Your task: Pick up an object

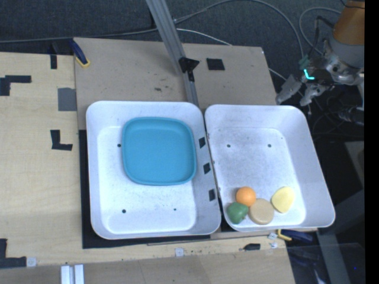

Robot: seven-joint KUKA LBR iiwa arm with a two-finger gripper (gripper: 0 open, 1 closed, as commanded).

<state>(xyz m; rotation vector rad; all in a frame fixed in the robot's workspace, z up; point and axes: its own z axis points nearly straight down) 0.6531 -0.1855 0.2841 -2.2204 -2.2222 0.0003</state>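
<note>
Your gripper point(298, 93) hangs at the upper right, outside the right bin point(296, 120) and just past its far corner, with its two fingers spread apart and nothing between them. The things to pick lie huddled in that bin's near corner: a round orange ball point(246, 195), a green lump point(237, 212), a flat tan disc point(261, 212) and a smooth yellow piece point(283, 199), perhaps lemon-shaped, though the view is too coarse to be sure. The ball, lump and disc touch one another; the yellow piece sits just beside the disc. The rest of that bin's speckled white floor is bare. The left bin point(106, 176) holds a glossy blue plate point(159, 150), square with rounded corners.
</note>
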